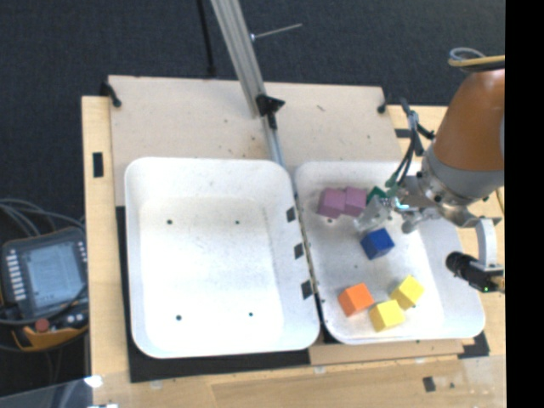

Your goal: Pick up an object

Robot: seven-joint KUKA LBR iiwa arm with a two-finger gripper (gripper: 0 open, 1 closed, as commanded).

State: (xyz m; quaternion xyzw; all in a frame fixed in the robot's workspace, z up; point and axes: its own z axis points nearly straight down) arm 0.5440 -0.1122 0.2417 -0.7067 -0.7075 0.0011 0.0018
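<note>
The right bin (450, 313) holds several blocks: a mauve block (340, 201) at its upper left, a blue cube (377, 243) in the middle, an orange cube (356, 298) lower down, and two yellow cubes (409, 291) (387, 314) near the front. My gripper (374, 213) hangs over the right bin, between the mauve block and the blue cube, just above the blue one. Nothing shows between its fingers.
The left bin (212, 253) lies beside the right one. A slanted metal pole (242, 49) rises from the back of the bench. A handheld control pendant (47, 279) sits off the bench at the left. The arm's orange band (476, 117) looms over the right bin's far right.
</note>
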